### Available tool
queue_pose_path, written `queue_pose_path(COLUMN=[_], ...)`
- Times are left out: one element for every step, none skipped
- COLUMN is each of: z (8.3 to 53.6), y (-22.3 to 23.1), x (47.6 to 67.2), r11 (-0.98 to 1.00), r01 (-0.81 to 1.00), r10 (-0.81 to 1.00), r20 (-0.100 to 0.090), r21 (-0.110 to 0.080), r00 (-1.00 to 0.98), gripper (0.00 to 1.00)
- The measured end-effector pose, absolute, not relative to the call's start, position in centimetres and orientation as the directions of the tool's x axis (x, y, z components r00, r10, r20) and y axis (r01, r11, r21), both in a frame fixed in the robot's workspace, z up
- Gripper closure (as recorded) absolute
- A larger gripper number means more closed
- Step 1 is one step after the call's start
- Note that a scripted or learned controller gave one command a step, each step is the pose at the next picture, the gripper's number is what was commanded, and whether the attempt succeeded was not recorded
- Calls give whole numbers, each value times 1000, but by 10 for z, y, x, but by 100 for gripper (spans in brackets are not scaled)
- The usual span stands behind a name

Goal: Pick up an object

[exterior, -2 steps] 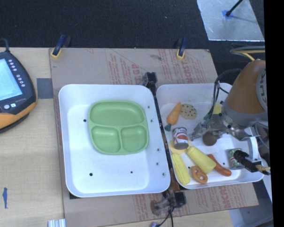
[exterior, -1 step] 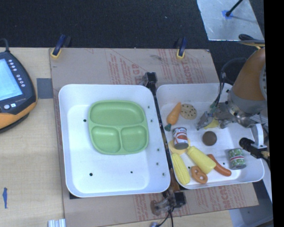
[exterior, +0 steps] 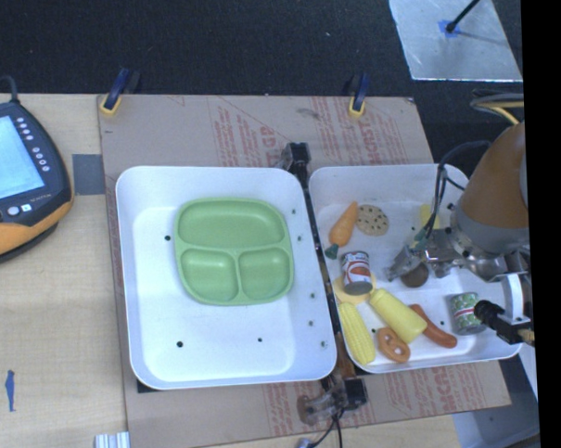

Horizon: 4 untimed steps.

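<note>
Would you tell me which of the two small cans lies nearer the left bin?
The red-and-white can, beside the corn cob; the green-labelled can sits far right.

The two bins, the left bin (exterior: pixel 147 354) and the right bin (exterior: pixel 390 181), look like smooth white plastic with a slight gloss. The green divided plate (exterior: pixel 233 250) is matt plastic, soft in colour. Under the bins lies a sheet of brown cardboard (exterior: pixel 211 129), dull and a little rough, with red print on it. The bench (exterior: pixel 45 349) looks like pale wood, with a smooth finish. The toy foods, such as the corn cob (exterior: pixel 357 334) and the carrot (exterior: pixel 343 224), look like smooth plastic. The small can (exterior: pixel 356 272) has a shiny top and a paper-like label. The gripper (exterior: pixel 414 259) looks like grey metal.
</note>
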<state>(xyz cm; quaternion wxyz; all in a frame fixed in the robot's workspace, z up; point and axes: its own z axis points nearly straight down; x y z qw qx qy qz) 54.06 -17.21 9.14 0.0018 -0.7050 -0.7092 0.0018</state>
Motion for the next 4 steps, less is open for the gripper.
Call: queue_pose_path(z=[102, 177, 221, 218], y=[-173, -193, -131, -66], x=[541, 497, 523, 585], r11=[9, 3, 5, 4], r01=[1000, 1000, 1000, 1000], r10=[1000, 1000, 1000, 1000], r20=[0, 0, 1, 1], r21=[-7, -2, -2, -4], r00=[-9, -3, -5, -4], gripper=[100, 100, 100, 100])
